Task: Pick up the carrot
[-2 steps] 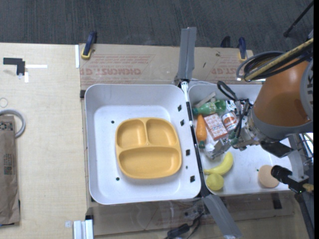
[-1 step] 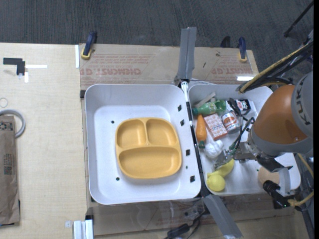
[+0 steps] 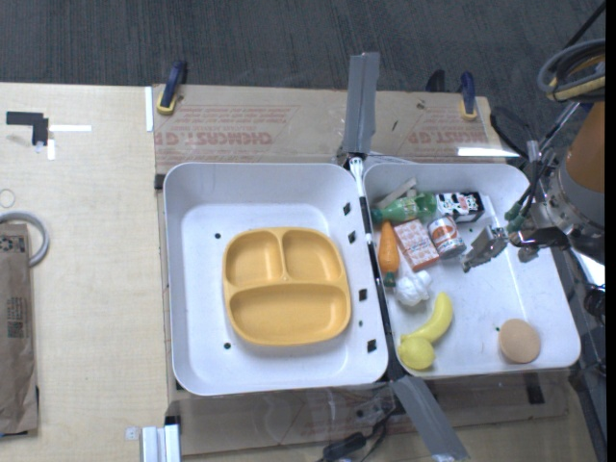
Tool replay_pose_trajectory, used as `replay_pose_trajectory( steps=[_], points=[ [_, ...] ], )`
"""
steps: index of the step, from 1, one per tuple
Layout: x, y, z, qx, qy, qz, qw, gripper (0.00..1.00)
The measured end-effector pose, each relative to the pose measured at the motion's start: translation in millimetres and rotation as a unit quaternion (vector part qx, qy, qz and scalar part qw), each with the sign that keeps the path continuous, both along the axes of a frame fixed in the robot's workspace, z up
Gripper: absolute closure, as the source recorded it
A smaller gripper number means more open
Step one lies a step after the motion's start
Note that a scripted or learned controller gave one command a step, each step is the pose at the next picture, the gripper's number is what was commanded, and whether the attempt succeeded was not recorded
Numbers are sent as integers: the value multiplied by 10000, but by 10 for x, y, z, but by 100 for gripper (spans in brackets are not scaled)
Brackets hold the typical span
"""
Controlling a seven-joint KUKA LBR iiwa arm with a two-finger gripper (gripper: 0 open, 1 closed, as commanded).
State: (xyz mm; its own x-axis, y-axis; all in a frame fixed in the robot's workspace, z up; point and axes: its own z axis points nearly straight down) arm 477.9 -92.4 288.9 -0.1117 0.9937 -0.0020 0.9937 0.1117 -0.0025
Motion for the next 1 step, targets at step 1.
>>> replay_pose_trajectory(
  steps=[1],
  points=[
    [55,-791,101,0,-1,86,10000,0]
  ],
)
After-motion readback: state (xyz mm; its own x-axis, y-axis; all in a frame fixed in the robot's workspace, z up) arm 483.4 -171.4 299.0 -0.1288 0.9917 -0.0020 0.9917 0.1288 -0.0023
